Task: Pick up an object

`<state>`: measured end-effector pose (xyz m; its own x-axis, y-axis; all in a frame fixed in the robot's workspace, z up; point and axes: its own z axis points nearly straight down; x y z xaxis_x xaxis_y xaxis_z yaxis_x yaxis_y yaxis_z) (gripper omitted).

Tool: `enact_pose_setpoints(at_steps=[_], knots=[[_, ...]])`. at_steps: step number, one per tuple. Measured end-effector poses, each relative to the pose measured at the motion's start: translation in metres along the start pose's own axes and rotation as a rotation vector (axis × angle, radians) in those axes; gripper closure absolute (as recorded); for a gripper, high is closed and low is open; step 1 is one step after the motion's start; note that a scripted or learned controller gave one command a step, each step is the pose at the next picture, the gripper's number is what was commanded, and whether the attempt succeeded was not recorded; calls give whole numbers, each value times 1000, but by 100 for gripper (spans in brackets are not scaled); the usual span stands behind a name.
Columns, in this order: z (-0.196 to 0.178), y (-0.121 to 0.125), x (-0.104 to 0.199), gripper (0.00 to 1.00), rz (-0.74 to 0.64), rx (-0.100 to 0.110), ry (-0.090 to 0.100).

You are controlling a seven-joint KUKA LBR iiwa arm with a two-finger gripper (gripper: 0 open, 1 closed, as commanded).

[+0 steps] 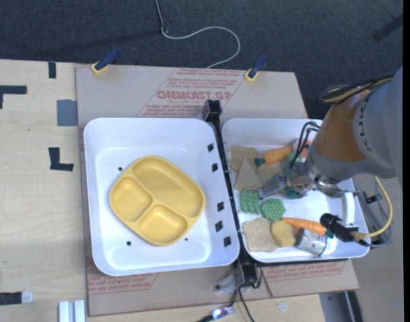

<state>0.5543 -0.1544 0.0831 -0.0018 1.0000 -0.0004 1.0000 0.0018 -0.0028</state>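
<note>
The gripper (285, 185) is reaching into the right bin (272, 127) among plastic toy foods: an orange carrot (304, 224), a bumpy green round piece (272, 208). A yellow three-compartment tray (157, 200) is lying in the left bin (97, 180).

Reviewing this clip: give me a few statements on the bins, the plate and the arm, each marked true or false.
1. The yellow plate lies in the left bin. True.
2. The plate has three compartments. True.
3. The toy food is heaped on the plate. False: it lies in the right bin.
4. The arm reaches over the left bin. False: it is over the right bin.
5. A carrot lies near the right bin's front. True.
</note>
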Motion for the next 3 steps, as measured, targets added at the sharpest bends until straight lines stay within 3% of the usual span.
enact_pose_setpoints(at_steps=[1,3], knots=[[-12,1,0,100,0,-3,-1],[-113,2,1,100,0,-2,1]])
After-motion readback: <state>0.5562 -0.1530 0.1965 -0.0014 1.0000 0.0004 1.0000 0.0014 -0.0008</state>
